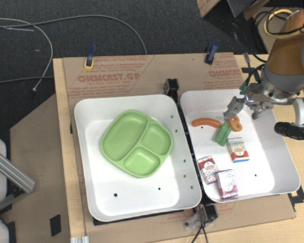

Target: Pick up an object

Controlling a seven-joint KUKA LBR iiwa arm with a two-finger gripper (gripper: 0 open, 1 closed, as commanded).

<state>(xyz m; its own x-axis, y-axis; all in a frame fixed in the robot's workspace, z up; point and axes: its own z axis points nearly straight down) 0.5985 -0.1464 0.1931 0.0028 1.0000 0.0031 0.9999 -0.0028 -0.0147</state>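
My gripper (233, 108) hangs over the right bin (276, 173); whether it holds anything, I can't tell. The orange ring (236, 123), green block (223, 134) and sausage (206, 122) lie just below, toward the bin's far edge.

The grey arm with an orange band above its wrist (286, 55) reaches in from the right edge of the camera view, its wrist bent downward and leftward. The two-finger gripper (233, 109) hangs at its end, pointing down and to the left, low over the upper part of the right side of the scene.
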